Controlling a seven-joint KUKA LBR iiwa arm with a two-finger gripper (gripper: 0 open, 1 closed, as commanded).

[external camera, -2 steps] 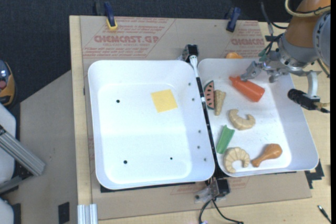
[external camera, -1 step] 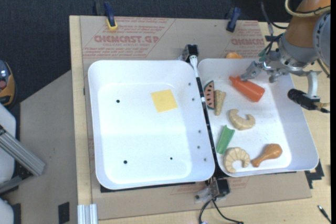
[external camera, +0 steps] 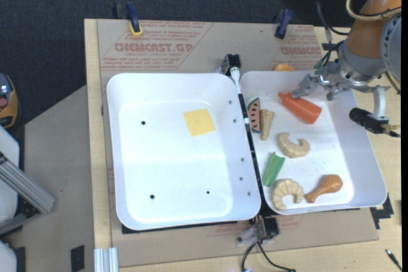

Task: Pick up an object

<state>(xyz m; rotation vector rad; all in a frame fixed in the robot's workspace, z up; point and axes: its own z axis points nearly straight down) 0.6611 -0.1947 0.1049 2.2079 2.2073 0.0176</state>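
- Carrot [external camera: 301, 107], the orange toy one, lies flat in the right bin [external camera: 363, 156] near its far edge, tilted so one end points up-left; it looks like the closest item to the gripper
- gripper [external camera: 320, 87] sits just above and right of the carrot, at the bin's far rim; fingers look spread apart with nothing between them, not touching the carrot as far as I can see
- grey arm [external camera: 370, 41] with the orange band comes in from the right, above that corner of the bin
- rest of the right bin, going by the carrot: watermelon slice [external camera: 254, 114] off to its left against the divider wall; pale cone-shaped piece [external camera: 266, 123] right beside the slice; curled beige pastry thing [external camera: 293, 145] just below the carrot; green strip [external camera: 273, 169] lower-left of it; croissant [external camera: 287, 192] near the front edge; chicken drumstick [external camera: 325, 187] beside the croissant, to its right
- left bin [external camera: 127, 156] holds a yellow cheese slice [external camera: 199, 122], well apart from the carrot, across the divider
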